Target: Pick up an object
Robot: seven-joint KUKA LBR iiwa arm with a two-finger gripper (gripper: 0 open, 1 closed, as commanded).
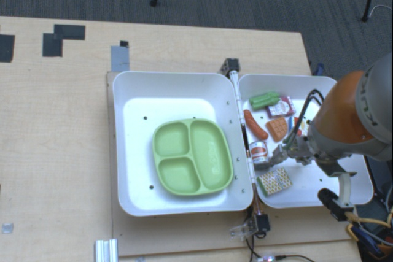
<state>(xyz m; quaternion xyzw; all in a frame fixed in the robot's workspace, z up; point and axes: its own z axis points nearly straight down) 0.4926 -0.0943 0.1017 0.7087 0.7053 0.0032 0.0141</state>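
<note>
Here we are above the bench (55, 132), two shallow white bins side by side. The left bin (132, 132) carries a pale green divided plate (192, 156), three compartments, lying flat a little right of the bin's middle and toward its near side. All the action is in the right bin (362, 184), where the small items crowd the left half, up against the wall shared with the other bin. At the far end there is a green pickle-shaped piece (264, 100), and just right of it a small purple-and-white packet (280, 108). Nearer than those, a red-orange sausage shape (255, 124) lies at a slant, with an orange waffle-textured piece (277, 128) just beside it on the right. Nearer again, a small can with a red label (258, 151) sits close to the dividing wall, and a patterned speckled square (274, 181) lies tilted at the bin's near-left corner. The arm (344, 116), orange band showing, comes in from the right and hangs over the middle of the right bin, the gripper (270, 156) pushed out leftward and low, its tip right at the can, between the can and the speckled square. Whether the fingers are spread or pinched on anything, I cannot tell; the metal tip blurs into the can, and nothing is clearly seen between them. Every item appears to rest on the bin floor.
</note>
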